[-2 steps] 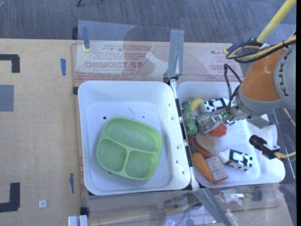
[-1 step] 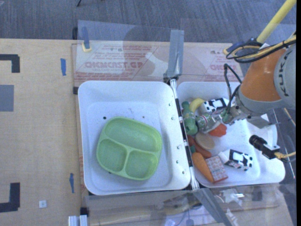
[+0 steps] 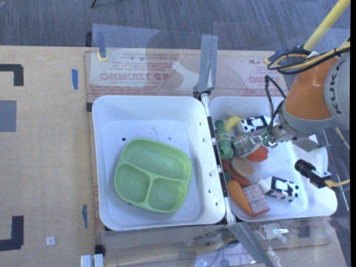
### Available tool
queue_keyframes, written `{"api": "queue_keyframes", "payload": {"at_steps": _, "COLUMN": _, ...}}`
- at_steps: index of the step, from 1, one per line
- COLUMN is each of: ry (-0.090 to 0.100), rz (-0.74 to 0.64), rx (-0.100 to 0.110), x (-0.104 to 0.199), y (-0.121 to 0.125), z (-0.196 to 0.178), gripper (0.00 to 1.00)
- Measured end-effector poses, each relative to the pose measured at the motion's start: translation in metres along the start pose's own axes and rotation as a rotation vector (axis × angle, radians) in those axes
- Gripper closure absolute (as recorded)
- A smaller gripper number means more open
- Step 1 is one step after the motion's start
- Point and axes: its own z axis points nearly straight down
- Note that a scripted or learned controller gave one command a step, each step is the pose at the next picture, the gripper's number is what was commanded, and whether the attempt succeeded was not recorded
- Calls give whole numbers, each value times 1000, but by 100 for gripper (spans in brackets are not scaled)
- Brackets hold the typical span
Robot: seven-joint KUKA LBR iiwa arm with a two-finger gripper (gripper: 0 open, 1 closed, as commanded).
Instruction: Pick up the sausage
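The end effector (image 3: 266,141) hangs low in the right white plastic bin (image 3: 320,204), its finger state impossible to tell. Touching it lies the reddish-orange toy sausage (image 3: 257,154), right of the green three-compartment plate (image 3: 153,174).

A green divided plate (image 3: 153,175) lies in the left bin (image 3: 111,115); toy food clutters the right bin (image 3: 320,202).
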Motion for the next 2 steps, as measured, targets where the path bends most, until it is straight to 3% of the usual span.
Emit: {"api": "queue_keyframes", "payload": {"at_steps": 2, "ry": 0, "rz": 0, "rx": 0, "x": 0, "y": 0, "z": 0, "gripper": 0}}
